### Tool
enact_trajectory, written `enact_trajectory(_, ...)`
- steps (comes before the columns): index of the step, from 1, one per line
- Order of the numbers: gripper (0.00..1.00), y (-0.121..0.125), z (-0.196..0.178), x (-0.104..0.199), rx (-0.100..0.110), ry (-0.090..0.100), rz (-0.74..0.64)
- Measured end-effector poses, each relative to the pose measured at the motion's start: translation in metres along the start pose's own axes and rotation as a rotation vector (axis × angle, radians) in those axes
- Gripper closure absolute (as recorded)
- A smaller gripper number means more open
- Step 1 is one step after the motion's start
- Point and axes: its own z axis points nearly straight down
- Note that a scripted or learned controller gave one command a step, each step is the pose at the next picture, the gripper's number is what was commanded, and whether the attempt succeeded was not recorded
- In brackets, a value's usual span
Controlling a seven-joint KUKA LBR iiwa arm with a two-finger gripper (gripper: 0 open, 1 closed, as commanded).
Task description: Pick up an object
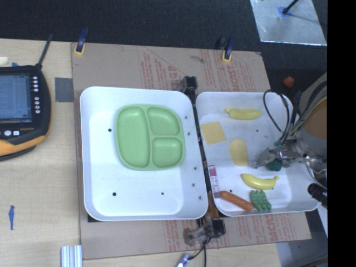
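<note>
Cardboard-covered bench w/ two white bins: your gripper [272, 159] sits low in the right bin [303, 206], can't tell its state. Nothing visibly lifted yet. Nearest pick: banana [259, 181] just below it; yellow block [238, 152] to its left. Grasp & lift remain.

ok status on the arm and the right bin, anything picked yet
Gripper low in the right bin, over something green; grasp unclear. Two bananas, carrot, broccoli lie loose. Cables trail beside the wrist.
</note>
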Motion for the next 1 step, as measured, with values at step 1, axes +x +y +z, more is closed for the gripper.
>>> enact_trajectory(1,1.00,-0.0002,-0.0103,-0.0010,0.002,-0.001,-0.002)
